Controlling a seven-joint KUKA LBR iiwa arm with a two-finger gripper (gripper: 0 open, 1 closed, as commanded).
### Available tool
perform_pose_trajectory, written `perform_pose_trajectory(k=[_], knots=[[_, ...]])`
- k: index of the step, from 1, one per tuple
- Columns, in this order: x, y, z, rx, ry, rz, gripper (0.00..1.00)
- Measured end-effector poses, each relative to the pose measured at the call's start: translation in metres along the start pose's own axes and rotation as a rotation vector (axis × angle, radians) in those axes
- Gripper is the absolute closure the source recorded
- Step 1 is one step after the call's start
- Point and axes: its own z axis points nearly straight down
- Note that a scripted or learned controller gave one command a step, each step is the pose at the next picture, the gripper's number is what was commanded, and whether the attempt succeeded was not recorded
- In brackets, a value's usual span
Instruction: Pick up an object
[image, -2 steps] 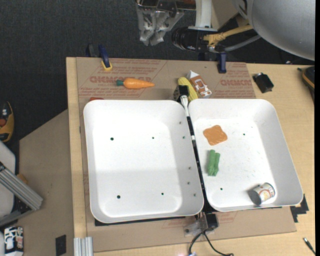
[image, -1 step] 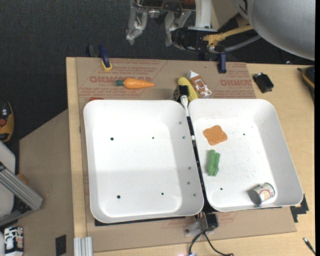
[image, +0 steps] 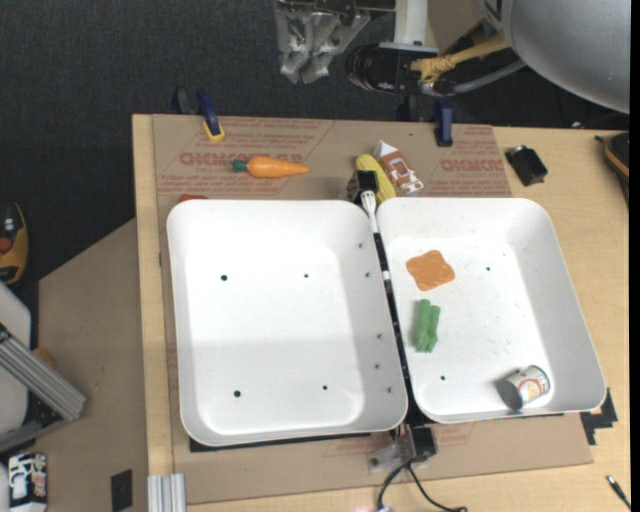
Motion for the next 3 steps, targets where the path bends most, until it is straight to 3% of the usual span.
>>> perform_pose_trajectory(k=[1,2,3], knots=[[0.0,0.0,0.001,0.002,-0.001,0.0,0.0],[0.001,0.0,-0.01,-0.003,0.0,-0.001,1.0],[-0.001,-0.101,-0.019,0.012,0.001,-0.002,1.0]])
